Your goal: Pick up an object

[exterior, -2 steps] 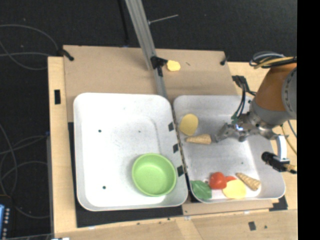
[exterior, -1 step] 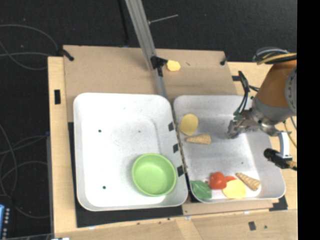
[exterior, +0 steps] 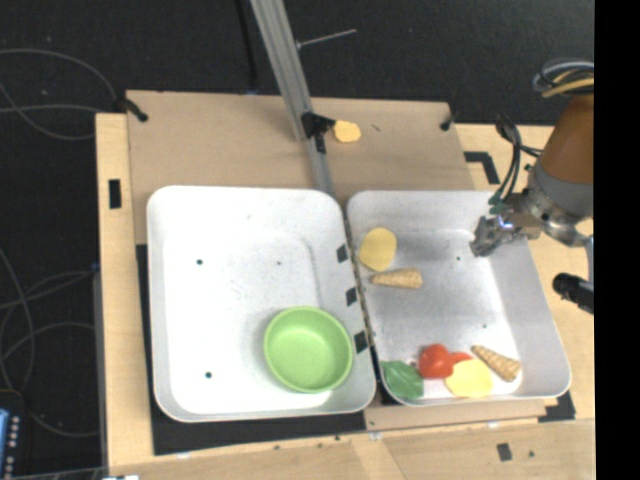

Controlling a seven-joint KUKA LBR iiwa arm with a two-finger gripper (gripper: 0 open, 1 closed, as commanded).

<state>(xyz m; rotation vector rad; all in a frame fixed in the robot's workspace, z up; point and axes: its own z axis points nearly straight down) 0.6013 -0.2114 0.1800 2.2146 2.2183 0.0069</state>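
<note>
A pale yellow round piece (exterior: 378, 248) lies near the right bin's (exterior: 520, 298) left edge. The left bin (exterior: 220, 258) holds a green bowl (exterior: 308, 349). The claw (exterior: 487, 235) hangs at the right bin's far right edge; its state I cannot tell.

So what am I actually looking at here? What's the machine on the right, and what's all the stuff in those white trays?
One camera looks down at a slant on a bench. The grey and orange machine on the right is a robot arm; its claw hangs at the right tray's upper right edge, with nothing seen in it. That tray holds toy food: a yellow round piece, a tan cone, and in the near corner a green piece, a red piece, a yellow piece and another cone. The left tray holds a green bowl.
</note>
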